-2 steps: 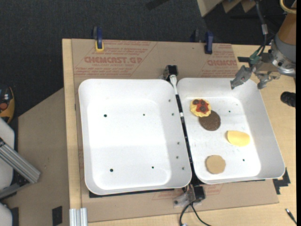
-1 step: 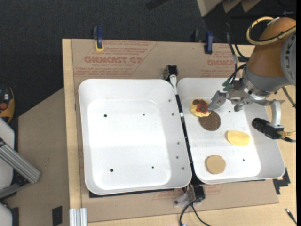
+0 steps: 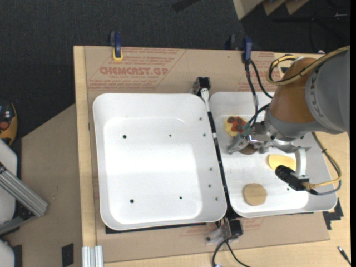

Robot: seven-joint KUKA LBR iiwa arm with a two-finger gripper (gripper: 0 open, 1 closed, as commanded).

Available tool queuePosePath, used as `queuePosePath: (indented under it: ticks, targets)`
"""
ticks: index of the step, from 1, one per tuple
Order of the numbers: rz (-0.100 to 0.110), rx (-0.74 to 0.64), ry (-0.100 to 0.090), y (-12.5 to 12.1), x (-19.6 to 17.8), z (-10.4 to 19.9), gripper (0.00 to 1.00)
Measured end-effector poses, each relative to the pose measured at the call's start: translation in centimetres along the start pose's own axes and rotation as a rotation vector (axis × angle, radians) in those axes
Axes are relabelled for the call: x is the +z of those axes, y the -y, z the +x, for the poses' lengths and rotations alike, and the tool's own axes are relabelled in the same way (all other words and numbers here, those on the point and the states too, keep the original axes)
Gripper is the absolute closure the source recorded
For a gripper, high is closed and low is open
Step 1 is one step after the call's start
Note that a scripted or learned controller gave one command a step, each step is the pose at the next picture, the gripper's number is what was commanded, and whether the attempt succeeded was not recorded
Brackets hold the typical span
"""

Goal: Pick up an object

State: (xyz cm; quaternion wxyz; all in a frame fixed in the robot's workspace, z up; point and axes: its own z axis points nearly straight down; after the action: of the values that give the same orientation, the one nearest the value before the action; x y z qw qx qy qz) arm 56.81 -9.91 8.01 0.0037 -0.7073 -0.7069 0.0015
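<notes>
I count three candidates in the right bin [image 3: 325, 202]: a small yellow-and-red piece [image 3: 233, 125] near the back left corner, a yellow object [image 3: 280, 161] partly under the wrist, and a round tan disc [image 3: 255, 194] near the front edge, all lying on the bin floor. My gripper [image 3: 245, 143] is down low just in front of the yellow-and-red piece, but from up here I cannot tell how it is set, and I see nothing lifted. So I judge the pick not yet made, with the grasp and lift left, while the left bin [image 3: 111, 115] sits beside it.
</notes>
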Motion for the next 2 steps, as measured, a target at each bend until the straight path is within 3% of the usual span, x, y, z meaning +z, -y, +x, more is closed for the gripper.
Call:
queuePosePath:
  ticks: [1, 2]
  targets:
    - [-0.01, 0.001, 0.004, -0.27, -1.53, -0.19, 1.0]
    - [-0.009, 0.001, 0.004, -0.24, -1.47, -0.19, 0.0]
